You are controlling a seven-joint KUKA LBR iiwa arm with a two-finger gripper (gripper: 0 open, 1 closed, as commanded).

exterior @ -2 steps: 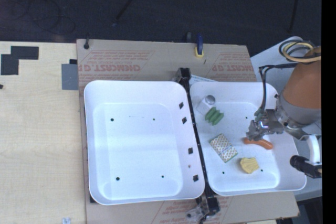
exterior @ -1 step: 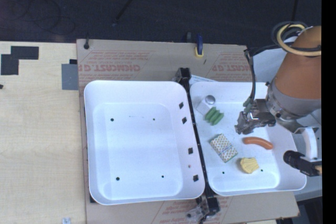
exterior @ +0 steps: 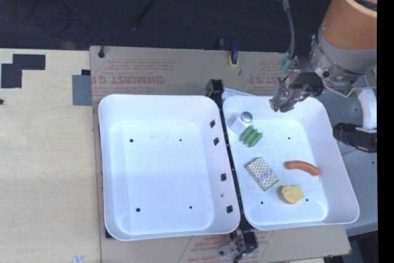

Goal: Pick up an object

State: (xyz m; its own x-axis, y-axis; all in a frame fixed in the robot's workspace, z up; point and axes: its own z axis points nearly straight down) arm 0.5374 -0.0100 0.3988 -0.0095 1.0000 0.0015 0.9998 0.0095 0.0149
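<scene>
My gripper (exterior: pixel 282 105) hangs over the far edge of the right bin (exterior: pixel 335 209), above its back wall. Nothing shows between its fingers. Below it in the right bin lie a small grey cup (exterior: pixel 241 121), a green ridged piece (exterior: pixel 250 136), a checkered flat pad (exterior: pixel 261 173), an orange sausage-shaped thing (exterior: pixel 301 167) and a yellow lump (exterior: pixel 292 194). The green piece is nearest the gripper, a little to its front left.
The left bin (exterior: pixel 117 218) sits beside the right one, joined by black clips along the shared rim. Both bins rest on a cardboard sheet (exterior: pixel 160 74). A pale wooden bench top (exterior: pixel 43 169) extends to the left.
</scene>
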